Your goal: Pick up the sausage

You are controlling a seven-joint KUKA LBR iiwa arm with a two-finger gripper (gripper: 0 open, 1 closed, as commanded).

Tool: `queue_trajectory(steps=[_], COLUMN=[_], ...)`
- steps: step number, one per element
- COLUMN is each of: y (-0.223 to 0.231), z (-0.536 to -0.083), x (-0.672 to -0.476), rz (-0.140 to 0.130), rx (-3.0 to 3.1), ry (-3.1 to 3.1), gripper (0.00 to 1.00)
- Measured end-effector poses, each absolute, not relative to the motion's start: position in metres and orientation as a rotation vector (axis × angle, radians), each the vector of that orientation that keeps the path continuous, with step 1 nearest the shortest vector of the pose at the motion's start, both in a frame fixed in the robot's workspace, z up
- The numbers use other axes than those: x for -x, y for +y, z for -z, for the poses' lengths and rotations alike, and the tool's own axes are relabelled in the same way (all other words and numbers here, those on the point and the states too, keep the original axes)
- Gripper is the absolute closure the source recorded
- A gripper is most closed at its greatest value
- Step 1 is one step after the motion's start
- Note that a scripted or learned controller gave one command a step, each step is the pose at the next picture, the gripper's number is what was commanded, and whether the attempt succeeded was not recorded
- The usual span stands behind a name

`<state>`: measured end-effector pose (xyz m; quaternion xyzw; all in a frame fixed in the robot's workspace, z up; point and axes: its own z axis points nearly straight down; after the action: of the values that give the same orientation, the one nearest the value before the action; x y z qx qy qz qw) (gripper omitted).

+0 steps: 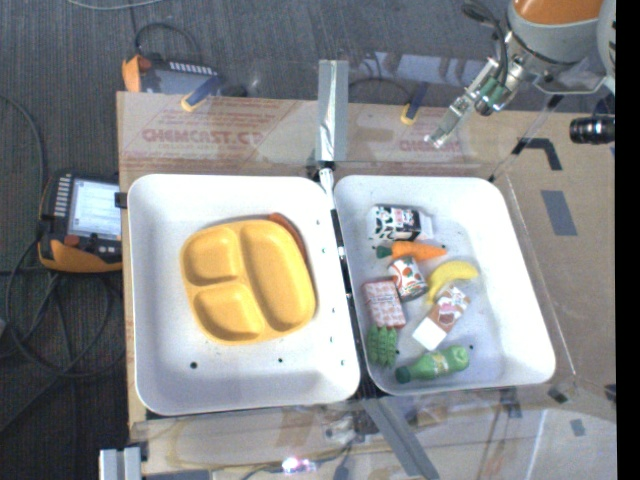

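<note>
A reddish-brown curved sliver, which looks like the sausage point(287, 225), peeks out along the far right edge of the yellow divided plate point(248, 276) in the left bin point(160, 368); most of it is hidden by the plate. My gripper point(445, 128) hangs high at the upper right, over the cardboard beyond the right bin's point(520, 358) far rim. It is well away from the sausage and nothing shows in it.
The right bin holds several toy foods: a cow-print carton point(397, 222), carrot point(418, 251), banana point(452, 273), red can point(408, 278), pink packet point(384, 303), white cube point(430, 334) and green pieces point(433, 364). A metal bar point(330, 108) stands behind the bins' shared edge.
</note>
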<state>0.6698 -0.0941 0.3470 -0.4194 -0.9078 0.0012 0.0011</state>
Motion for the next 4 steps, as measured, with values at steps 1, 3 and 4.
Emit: queue_trajectory(steps=[1, 3, 4], y=[-0.094, -0.108, -0.108], z=[-0.354, -0.351, -0.358], x=[-0.672, -0.658, -0.66], rz=[-0.002, 0.002, 0.009], rx=[1.314, 0.471, 0.469], ry=[-2.849, -3.107, -3.107], gripper=[1.0, 1.0, 1.0])
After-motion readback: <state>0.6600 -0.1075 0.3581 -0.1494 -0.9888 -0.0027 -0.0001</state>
